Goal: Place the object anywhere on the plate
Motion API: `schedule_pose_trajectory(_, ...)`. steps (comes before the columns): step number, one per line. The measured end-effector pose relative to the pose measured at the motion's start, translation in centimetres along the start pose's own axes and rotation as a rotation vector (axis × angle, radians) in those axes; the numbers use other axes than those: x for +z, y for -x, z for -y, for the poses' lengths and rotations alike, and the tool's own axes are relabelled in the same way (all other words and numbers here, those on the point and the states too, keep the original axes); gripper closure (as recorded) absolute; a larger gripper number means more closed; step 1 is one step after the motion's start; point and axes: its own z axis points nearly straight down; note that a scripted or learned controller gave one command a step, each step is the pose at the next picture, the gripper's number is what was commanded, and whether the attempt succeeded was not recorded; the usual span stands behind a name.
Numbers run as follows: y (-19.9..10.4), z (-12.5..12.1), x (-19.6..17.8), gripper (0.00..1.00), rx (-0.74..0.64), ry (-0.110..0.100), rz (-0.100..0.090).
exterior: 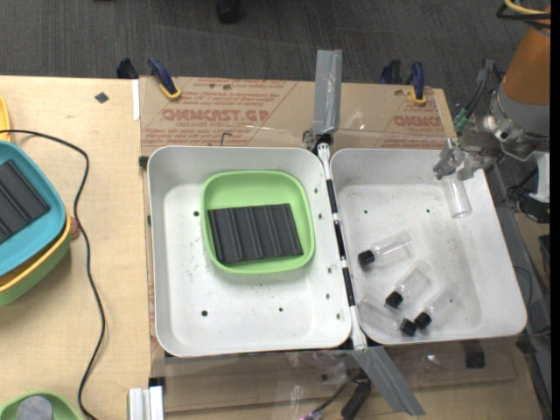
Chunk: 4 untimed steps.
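A green square plate (256, 185) sits in the left bin (179, 261), with a dark ribbed mat (256, 233) lying in it. My gripper (454, 168) hovers over the far right corner of the right bin (494, 309), well to the right of the plate. It is shut on the top end of a clear vial (459, 199), which hangs down from the fingers above the bin floor. Three more clear vials with black caps lie in the right bin: one near the middle (386, 251) and two toward the front (409, 286) (422, 318).
A raised divider (335, 226) separates the two bins. Cardboard (227, 108) held by clamps lies behind them. Stacked teal and yellow trays (26, 221) and a black cable (86, 234) are on the wooden bench at left.
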Motion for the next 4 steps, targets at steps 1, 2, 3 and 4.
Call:
schedule_pose_trajectory(1, 0.0, 0.0, 0.0, 0.00, 0.000, 0.000, 0.000)
schedule_pose_trajectory(2, 3.5, 1.7, -4.8, 0.00, 0.074, 0.001, 0.000)
schedule_pose_trajectory(3, 2.4, 2.7, -6.7, 0.00, 0.342, 0.000, 0.000)
schedule_pose_trajectory(4, 3.7, 3.7, -8.0, 0.00, 0.563, -0.001, 0.000)
